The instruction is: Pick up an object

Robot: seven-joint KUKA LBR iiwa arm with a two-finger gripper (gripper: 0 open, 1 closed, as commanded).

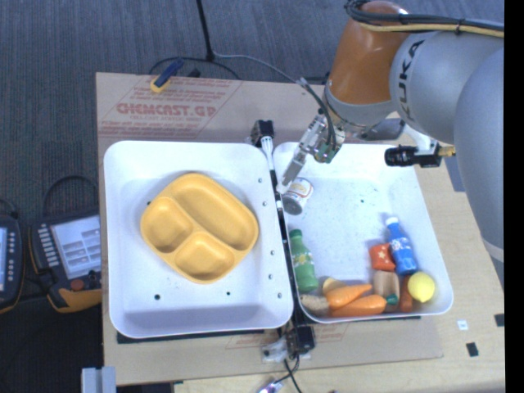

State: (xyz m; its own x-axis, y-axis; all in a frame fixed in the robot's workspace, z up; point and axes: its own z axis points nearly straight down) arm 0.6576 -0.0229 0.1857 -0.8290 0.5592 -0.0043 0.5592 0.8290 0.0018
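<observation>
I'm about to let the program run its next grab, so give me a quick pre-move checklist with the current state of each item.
1. Hand over the right bin: ok.
2. Object between fingers: cannot tell.
3. Small can near hand, against the left wall: ok.
4. Green bottle, carrots, blue bottle, lemon crowded at the near edge: not ok for a clean grasp.
5. Yellow tray in the left bin, clear of hand: ok.

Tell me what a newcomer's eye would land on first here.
First comes the big yellow divided tray, sitting alone in the left bin. Then the grey and orange arm reaching in from the right, its claw low over the right bin near a small can. Last, the toy food heaped along that bin's near edge.
</observation>
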